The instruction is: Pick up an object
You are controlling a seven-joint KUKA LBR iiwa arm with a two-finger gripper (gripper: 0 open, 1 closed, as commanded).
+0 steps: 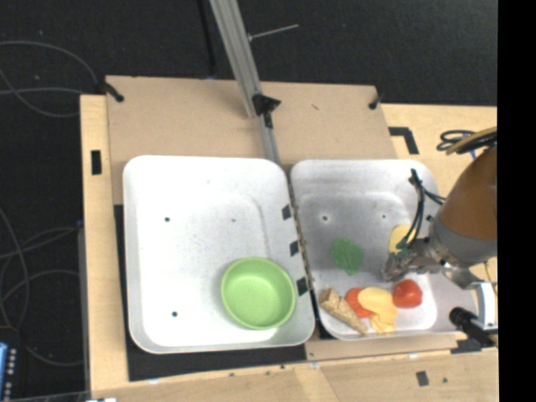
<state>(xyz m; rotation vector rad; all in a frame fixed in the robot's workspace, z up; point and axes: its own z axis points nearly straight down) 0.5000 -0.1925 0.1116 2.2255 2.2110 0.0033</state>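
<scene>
One round red object [408,293] lies beside the tool [400,266], whose grip cannot be told.

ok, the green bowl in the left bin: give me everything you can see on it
The green bowl is a round, light lime-green dish with a smooth, plastic-looking surface and a slightly paler rim. It sits upright, opening facing up, and nothing is visible inside it. It rests on the floor of the left bin, in the near right corner, close to the wall beside the right bin. Nothing else touches it; the gripper is over in the right bin, well away from it.
</scene>
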